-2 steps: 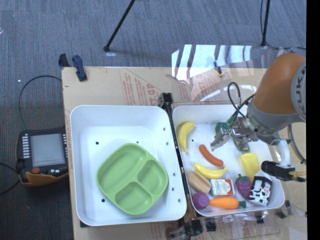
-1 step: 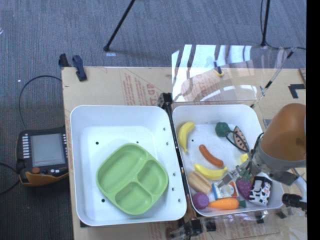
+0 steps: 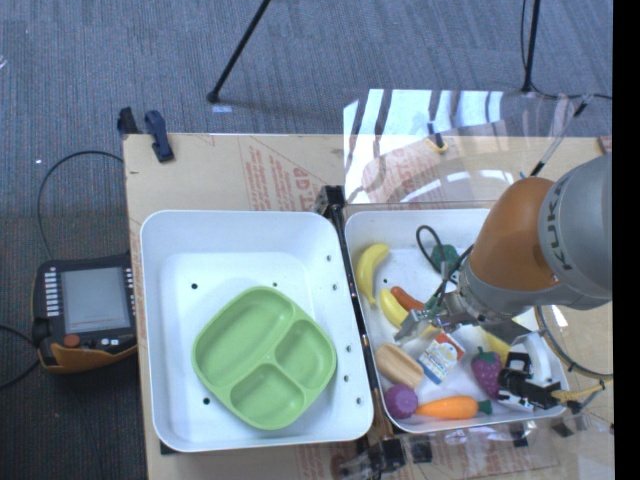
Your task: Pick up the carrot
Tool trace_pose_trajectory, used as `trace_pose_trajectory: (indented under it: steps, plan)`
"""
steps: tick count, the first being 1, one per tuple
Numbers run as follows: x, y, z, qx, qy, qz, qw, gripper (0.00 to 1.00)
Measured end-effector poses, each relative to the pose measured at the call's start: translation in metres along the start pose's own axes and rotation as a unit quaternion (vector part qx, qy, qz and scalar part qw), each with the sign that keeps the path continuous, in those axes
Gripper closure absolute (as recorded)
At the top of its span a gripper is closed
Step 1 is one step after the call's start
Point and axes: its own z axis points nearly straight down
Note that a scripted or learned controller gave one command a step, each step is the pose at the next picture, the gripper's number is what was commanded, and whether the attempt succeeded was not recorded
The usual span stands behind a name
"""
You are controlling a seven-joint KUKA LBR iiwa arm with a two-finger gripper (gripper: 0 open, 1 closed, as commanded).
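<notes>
Seen from above at a slant, a wooden bench [image 3: 240,168] carries two shallow white plastic bins side by side. The left bin [image 3: 165,258] holds a light green plastic tray with three compartments [image 3: 264,356], lying flat and turned at an angle.

The grey robot arm with its orange band [image 3: 515,248] reaches in from the right over the right bin [image 3: 365,230]. Its metal two-finger gripper [image 3: 425,318] hangs low over the middle of that bin, above a small white carton with red and blue print [image 3: 438,356]. Whether its fingers are spread or closed cannot be told from here, and nothing can be seen between them.

The orange plastic carrot [image 3: 450,407] lies on its side along the near edge of the right bin, well apart from the gripper. Just left of it sits a round purple toy fruit [image 3: 400,401], and a dark purple bunch of grapes [image 3: 486,372] sits just beyond its right end. A tan bread roll [image 3: 399,364] lies left of the carton. A yellow banana [image 3: 371,266] curves along the bin's far left side, with a smaller yellow piece [image 3: 392,308] and a red-orange piece [image 3: 405,297] beside it.

Clear plastic sheeting [image 3: 440,143] rises behind the right bin. On the grey carpet [image 3: 120,48] to the left lies a control pendant with a screen [image 3: 88,308].
</notes>
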Motion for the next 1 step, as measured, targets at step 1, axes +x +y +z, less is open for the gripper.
trace_pose_trajectory:
  steps: [1]
  plan:
    - [0.027,-0.0546,0.0009,0.001,-0.001,0.146,0.9892,0.0]
